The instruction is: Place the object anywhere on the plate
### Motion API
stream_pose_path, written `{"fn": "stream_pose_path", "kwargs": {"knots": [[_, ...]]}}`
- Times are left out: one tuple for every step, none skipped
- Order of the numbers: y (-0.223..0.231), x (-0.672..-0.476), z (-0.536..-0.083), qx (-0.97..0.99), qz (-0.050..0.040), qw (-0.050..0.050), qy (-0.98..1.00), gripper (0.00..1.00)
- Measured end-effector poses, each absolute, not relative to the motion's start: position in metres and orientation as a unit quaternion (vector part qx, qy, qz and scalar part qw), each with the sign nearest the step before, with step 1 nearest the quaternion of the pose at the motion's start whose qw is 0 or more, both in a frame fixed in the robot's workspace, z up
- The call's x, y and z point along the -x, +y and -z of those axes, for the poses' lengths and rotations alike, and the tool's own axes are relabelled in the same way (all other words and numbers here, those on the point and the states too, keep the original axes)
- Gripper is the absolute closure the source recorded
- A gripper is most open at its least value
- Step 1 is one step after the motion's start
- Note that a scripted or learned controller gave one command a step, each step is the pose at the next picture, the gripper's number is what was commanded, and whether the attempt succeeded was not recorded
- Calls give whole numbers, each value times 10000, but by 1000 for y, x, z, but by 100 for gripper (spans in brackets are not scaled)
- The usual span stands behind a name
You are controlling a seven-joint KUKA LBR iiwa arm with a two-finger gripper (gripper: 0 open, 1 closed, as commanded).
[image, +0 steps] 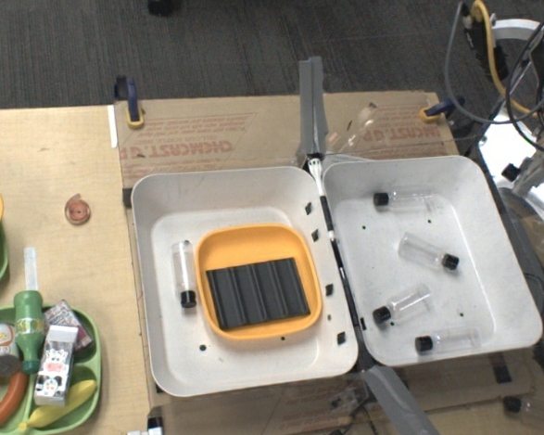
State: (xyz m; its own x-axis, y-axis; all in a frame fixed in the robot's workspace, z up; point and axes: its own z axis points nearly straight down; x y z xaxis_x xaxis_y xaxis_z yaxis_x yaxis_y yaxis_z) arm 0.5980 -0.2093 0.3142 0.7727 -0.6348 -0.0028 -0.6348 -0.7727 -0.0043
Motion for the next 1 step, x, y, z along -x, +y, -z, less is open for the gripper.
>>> {"fn": "stream_pose_path", "kwargs": {"knots": [[-207, -522, -275, 9589, -12, 24, 2839, 100]]}}
